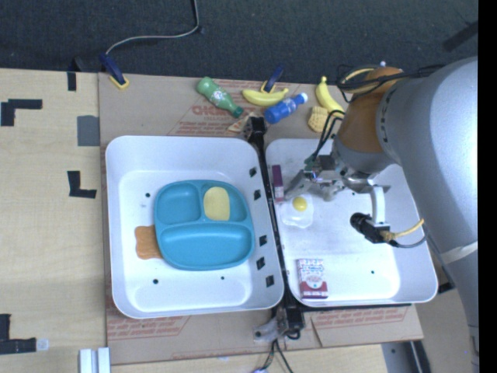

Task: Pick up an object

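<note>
In the right bin point(404, 286), a small clear bottle with a yellow cap point(298, 207) lies near the middle-left. A red and white carton point(312, 277) lies near the front wall. A dark maroon item point(277, 183) rests against the left wall. My gripper point(304, 180) hangs low over the back-left part of this bin, just above and behind the clear bottle. Nothing is visibly held. The left bin point(128, 169) holds a blue divided plate point(203, 225) with a yellow piece point(217, 203) in one compartment, and a tan piece point(145, 242) beside the plate.
Behind the bins on the cardboard lie a green bottle point(218, 96), a banana point(264, 95), a blue bottle point(284, 108), a second banana point(327, 97) and a yellow block point(318, 119). My grey arm point(435, 146) covers the right bin's back-right part.
</note>
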